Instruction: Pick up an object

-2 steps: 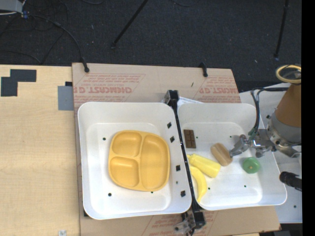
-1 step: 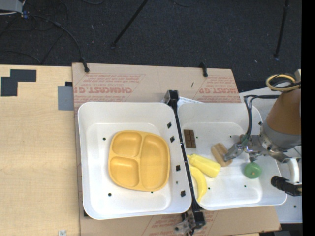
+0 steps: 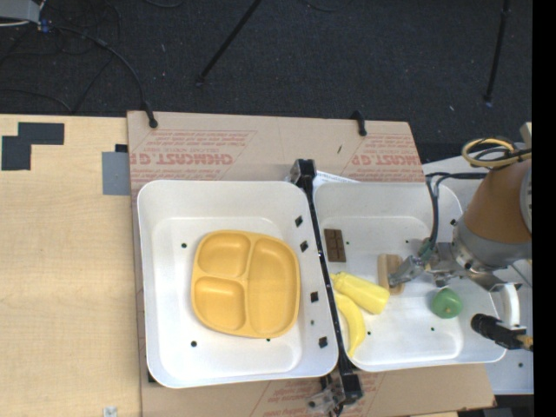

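My gripper [image 3: 410,270] sits low in the right bin [image 3: 387,207], its metal fingers reaching leftward toward a small tan wooden block [image 3: 387,267] that lies right at their tips; whether they are parted or closed I cannot tell, and nothing shows clearly between them. Just behind my wrist a green apple [image 3: 447,302] rests on the bin floor. Left of the block lie a yellow banana [image 3: 351,320] and another yellow piece [image 3: 363,292] against the divider, with a dark brown block [image 3: 334,244] above them. The left bin [image 3: 165,233] holds a yellow divided plate [image 3: 245,283]
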You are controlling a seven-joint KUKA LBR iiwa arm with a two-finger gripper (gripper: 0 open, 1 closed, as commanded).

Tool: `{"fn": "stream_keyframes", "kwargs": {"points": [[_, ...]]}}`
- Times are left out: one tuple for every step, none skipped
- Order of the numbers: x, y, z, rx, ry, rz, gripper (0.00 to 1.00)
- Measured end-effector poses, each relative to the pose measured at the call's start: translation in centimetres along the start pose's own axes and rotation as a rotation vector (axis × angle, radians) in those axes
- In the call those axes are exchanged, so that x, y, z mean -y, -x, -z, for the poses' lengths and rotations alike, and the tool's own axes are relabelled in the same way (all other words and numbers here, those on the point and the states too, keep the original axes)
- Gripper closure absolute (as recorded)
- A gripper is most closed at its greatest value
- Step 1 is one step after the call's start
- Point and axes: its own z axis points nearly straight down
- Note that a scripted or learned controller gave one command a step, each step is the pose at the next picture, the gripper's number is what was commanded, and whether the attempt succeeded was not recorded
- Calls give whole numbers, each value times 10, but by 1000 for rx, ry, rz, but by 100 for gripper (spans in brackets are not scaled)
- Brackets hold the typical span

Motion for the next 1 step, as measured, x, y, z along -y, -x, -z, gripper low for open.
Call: {"fn": "stream_keyframes", "kwargs": {"points": [[-4, -3, 15, -6, 9, 1, 100]]}}
